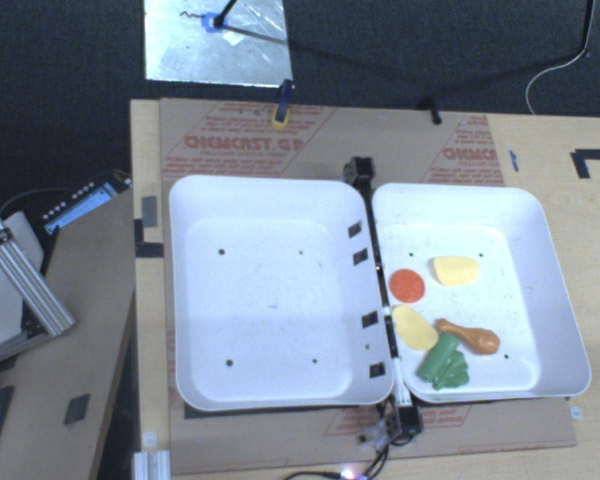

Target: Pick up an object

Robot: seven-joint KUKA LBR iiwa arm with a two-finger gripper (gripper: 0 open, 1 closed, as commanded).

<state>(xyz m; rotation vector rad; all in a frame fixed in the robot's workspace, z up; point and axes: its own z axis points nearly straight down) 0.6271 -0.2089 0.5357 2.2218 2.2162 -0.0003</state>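
Observation:
The right bin [540,238] holds several toy food pieces. A red-orange round piece [408,286] lies near the bin's left wall. A pale yellow block [454,270] sits just right of it. Below them lie a yellow oval piece [414,327], a brown drumstick-shaped piece [469,336] and a green leafy piece [444,362], close together at the bin's front left.
The left bin [270,298] sits beside the right one, joined by black clips along the shared edge. Both rest on a cardboard sheet [250,140] on the bench. A shiny metal plate [216,26] lies beyond the bench at the top.

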